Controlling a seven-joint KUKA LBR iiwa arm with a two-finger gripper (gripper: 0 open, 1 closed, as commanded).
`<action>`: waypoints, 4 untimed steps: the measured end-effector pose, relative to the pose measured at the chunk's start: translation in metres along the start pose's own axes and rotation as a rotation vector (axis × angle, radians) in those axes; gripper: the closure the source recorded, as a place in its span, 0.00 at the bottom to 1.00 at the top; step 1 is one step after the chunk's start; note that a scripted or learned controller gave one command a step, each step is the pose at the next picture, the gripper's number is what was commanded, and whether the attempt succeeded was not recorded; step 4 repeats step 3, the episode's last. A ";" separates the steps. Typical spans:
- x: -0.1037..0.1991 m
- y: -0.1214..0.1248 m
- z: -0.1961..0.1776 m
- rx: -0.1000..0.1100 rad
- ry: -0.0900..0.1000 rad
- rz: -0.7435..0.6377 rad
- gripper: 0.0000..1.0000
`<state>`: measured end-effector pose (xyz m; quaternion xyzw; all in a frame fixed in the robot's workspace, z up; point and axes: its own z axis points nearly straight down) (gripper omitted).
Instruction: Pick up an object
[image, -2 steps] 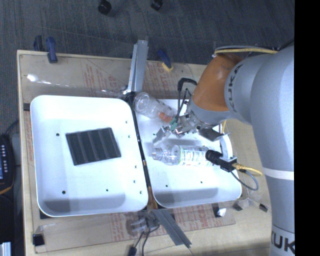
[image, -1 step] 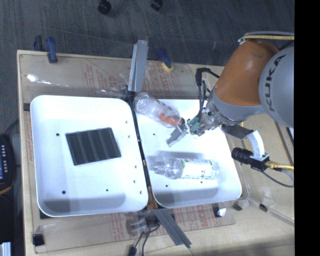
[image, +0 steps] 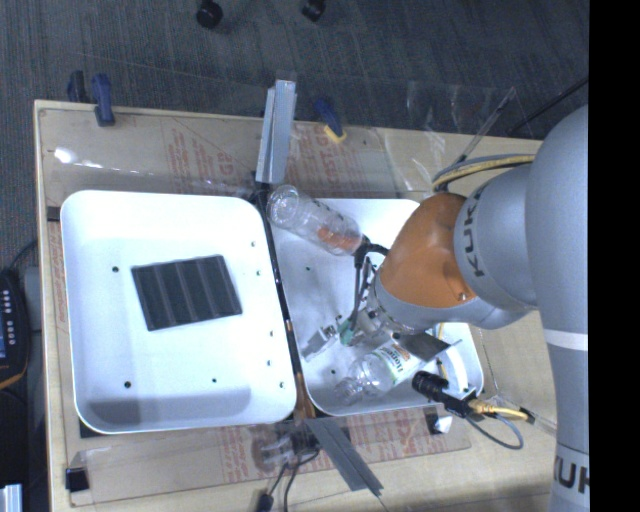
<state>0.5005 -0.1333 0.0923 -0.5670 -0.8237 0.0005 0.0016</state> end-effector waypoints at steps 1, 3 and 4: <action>-0.005 -0.003 0.000 -0.004 -0.004 0.125 0.00; 0.010 -0.021 -0.023 -0.003 -0.001 0.205 0.00; 0.010 -0.021 -0.023 -0.003 -0.001 0.205 0.00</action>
